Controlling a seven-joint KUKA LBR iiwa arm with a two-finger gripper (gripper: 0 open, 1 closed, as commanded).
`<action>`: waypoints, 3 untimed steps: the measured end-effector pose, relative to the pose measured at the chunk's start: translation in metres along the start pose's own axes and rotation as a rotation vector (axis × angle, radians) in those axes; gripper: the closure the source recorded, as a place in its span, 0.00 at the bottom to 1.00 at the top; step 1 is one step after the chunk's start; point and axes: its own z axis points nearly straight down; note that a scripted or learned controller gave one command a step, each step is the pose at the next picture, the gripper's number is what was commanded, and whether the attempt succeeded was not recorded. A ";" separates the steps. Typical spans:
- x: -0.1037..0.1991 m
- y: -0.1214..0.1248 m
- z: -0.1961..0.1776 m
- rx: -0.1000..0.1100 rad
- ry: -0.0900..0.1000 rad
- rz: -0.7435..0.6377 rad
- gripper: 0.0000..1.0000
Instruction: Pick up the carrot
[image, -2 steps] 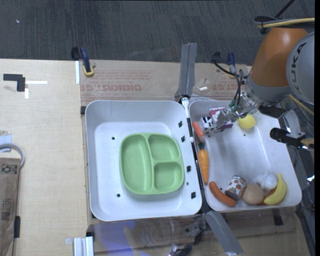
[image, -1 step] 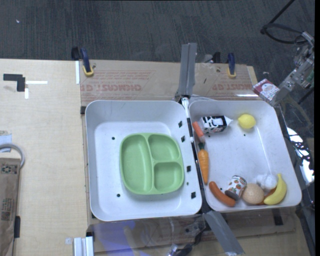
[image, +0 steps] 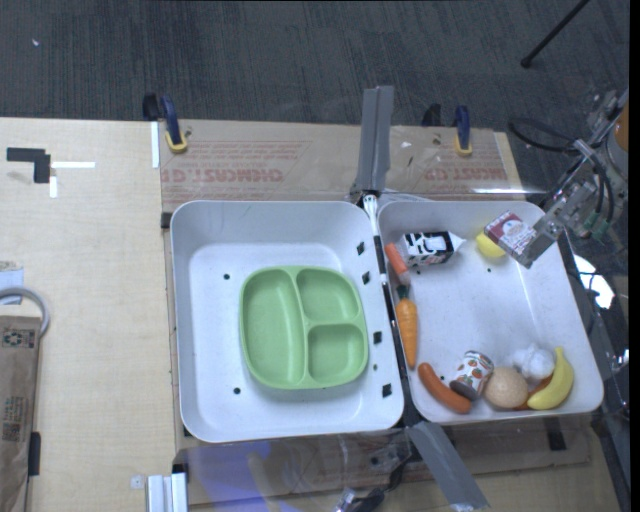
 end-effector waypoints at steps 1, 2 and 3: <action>-0.044 -0.005 -0.148 -0.002 -0.005 -0.443 1.00; -0.073 0.000 -0.066 -0.002 -0.002 -0.743 1.00; -0.063 -0.008 -0.029 -0.003 -0.003 -1.040 1.00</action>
